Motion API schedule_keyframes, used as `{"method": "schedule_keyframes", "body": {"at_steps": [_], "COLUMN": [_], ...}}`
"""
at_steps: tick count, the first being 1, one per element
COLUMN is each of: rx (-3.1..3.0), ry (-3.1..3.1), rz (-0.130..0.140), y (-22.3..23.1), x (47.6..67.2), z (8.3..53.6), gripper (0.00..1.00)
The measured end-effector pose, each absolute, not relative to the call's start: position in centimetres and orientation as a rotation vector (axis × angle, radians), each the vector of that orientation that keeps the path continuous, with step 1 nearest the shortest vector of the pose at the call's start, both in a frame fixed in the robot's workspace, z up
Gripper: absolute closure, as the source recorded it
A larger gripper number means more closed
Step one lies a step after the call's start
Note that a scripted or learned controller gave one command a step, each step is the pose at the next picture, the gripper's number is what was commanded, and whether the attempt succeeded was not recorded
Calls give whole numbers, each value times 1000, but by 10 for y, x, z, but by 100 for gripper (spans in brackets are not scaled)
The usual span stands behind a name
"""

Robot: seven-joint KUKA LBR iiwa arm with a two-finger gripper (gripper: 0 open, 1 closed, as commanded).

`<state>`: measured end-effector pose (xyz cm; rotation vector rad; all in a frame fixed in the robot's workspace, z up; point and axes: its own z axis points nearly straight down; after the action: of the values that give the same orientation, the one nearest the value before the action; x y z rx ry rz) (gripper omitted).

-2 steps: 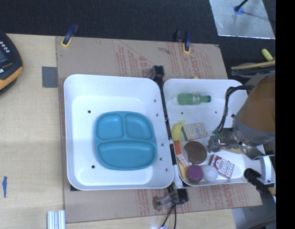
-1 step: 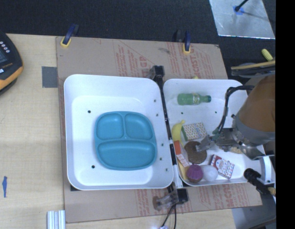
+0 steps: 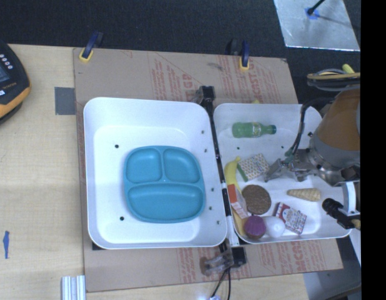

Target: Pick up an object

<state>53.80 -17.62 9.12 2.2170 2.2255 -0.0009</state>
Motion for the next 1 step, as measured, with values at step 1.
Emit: {"method": "schedule_keyframes", "body": {"at_steps": [1], "rx": [2222], "ry": [2232], "rz": [-5], "y": [-127], "x": [485], "z": [91], "gripper": [0]}}
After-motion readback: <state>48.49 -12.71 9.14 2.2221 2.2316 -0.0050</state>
